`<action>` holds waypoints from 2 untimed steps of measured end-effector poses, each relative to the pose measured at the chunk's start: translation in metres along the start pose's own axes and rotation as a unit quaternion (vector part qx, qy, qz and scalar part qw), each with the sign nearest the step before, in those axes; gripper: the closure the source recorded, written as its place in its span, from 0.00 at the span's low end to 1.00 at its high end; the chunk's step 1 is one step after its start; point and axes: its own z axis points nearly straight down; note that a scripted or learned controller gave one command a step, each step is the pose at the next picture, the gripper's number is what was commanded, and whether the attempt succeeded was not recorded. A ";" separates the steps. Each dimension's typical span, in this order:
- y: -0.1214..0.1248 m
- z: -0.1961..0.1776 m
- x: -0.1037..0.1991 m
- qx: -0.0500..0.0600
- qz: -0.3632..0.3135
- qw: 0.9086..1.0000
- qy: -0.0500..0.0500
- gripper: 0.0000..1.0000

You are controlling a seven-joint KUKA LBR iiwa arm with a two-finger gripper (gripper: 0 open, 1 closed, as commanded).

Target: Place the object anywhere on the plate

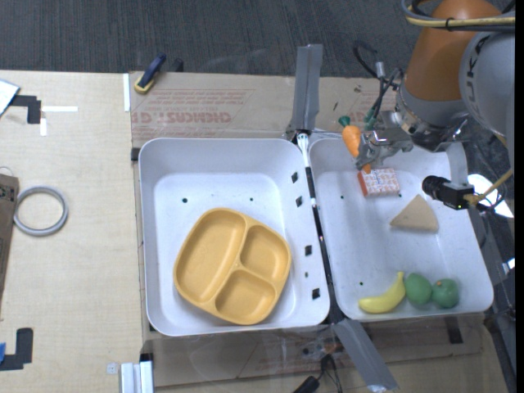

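Note:
A yellow plate [233, 266] with three compartments lies in the left bin [164, 178]; nothing rests on it. In the right bin [344, 244] a small red-and-white box [381, 183] sits near the far wall, and an orange carrot [351, 140] lies at the far left corner. My gripper [370, 157] hangs at the far end of the right bin, just above the box's left end and right of the carrot. I see nothing lifted off the bin floor.
A tan wedge [415, 217] lies mid-right in the right bin. A banana [383, 297] and two green fruits [418, 290] [445, 293] sit along its near edge. A tape roll [38, 210] lies on the bench at left.

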 end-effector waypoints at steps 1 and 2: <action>-0.033 0.018 0.080 0.001 0.066 0.998 0.001 1.00; -0.033 0.018 0.080 0.001 0.066 0.998 0.001 0.00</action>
